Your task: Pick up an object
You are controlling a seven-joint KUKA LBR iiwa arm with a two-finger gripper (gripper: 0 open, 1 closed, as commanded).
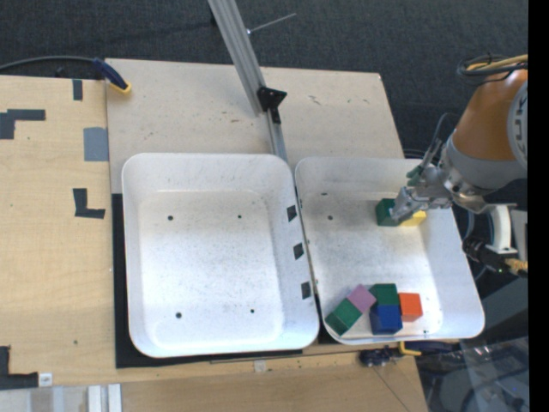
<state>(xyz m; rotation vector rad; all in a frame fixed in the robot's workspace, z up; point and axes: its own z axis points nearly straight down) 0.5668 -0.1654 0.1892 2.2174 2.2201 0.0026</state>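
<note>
My gripper (403,208) is low in the right bin (343,187), near its far right side. A green block (383,212) lies right against the gripper's left side, and a yellow block (418,216) peeks out on its right. The gripper body hides where the two blocks meet it, so I cannot make out whether either one is held. The grey arm with its orange band (489,127) comes in from the right, above the bin's edge.
Several blocks cluster at the right bin's near edge: green (345,317), pink (361,299), dark green (383,293), blue (386,318), orange (411,305). The left bin (206,178) lies beside it. A metal pole (244,50) slants across the back.
</note>
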